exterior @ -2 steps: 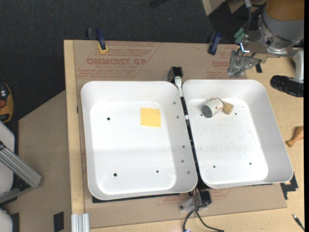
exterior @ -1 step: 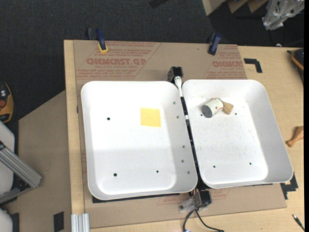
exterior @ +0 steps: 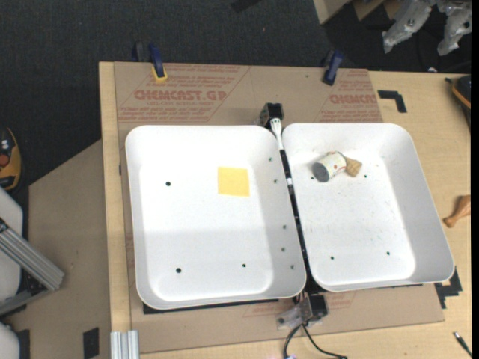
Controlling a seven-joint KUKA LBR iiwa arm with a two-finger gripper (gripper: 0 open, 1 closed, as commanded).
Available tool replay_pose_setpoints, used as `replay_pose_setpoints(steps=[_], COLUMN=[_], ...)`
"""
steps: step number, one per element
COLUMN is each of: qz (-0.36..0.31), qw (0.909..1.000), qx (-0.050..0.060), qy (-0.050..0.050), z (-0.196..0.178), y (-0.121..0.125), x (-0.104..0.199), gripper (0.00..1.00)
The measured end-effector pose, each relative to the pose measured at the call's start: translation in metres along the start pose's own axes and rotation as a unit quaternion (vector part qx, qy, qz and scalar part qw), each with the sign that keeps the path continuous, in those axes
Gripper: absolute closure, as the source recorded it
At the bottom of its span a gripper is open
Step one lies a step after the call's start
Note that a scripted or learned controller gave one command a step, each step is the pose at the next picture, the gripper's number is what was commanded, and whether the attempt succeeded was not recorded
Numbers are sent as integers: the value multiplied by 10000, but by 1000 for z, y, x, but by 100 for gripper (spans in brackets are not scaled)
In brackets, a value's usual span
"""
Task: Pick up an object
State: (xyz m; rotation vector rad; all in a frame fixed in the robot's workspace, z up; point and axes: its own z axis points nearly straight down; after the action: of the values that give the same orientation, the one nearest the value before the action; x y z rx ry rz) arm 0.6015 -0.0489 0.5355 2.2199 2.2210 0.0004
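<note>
One gripper (exterior: 428, 22) hangs top right; yellow square (exterior: 233, 181) in left bin (exterior: 150, 223).

A single fixed camera looks down at a slant on the bench (exterior: 224, 88) from above, far enough off to take in both white bins whole. The left bin (exterior: 150, 223) and right bin (exterior: 404, 215) sit side by side at mid-frame, dark floor (exterior: 75, 21) showing beyond the bench's far and left edges.
</note>
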Motion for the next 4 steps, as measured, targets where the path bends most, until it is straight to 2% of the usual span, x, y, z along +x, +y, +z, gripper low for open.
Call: replay_pose_setpoints(steps=[1, 2, 3, 4], qz=[-3, 62, 27, -16], qw=[10000, 10000, 10000, 10000], qx=[-29, 16, 17, 6], qy=[-9, -12, 12, 8], z=[-11, 1, -1, 0], y=[1, -17, -127, -122], x=[0, -110, -114, -77], gripper=[100, 100, 100, 100])
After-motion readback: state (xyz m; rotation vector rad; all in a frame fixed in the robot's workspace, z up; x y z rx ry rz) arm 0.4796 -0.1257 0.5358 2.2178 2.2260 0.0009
